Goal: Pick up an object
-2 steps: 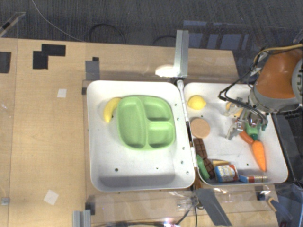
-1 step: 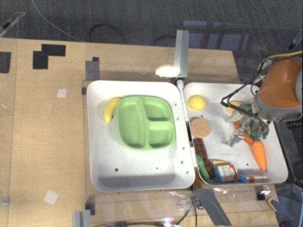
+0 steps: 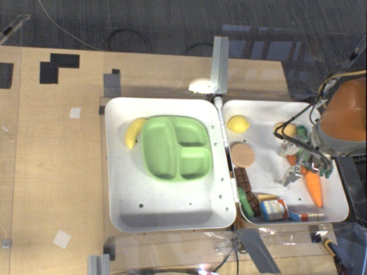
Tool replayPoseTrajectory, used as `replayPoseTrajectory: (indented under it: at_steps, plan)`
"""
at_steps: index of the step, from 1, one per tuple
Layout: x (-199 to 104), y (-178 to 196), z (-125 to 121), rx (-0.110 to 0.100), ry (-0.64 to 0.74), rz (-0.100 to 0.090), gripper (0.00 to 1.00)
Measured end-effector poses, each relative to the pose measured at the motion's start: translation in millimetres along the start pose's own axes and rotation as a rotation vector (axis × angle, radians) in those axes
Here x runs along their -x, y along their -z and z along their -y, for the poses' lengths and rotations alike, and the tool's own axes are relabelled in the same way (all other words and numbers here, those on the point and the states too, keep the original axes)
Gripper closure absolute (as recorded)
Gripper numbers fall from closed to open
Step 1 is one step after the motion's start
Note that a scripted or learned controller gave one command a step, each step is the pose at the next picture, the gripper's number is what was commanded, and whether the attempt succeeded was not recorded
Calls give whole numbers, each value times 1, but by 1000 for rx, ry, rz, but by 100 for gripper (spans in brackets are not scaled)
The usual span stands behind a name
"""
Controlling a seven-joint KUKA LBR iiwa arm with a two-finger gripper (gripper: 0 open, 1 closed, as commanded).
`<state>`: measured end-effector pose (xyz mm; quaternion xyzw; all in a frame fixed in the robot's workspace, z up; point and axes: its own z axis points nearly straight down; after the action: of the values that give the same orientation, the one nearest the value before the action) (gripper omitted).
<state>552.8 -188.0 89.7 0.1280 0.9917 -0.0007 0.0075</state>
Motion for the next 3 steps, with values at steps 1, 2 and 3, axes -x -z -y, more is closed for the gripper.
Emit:
replayPoseTrajectory:
  at_steps: [1,2,3]
  plan:
    - [-27,1,3,-1,-6,2,0]
    - [-21,16,2,-2,0,21,100]
    - [-23,52,-20,1,182,-4,100]
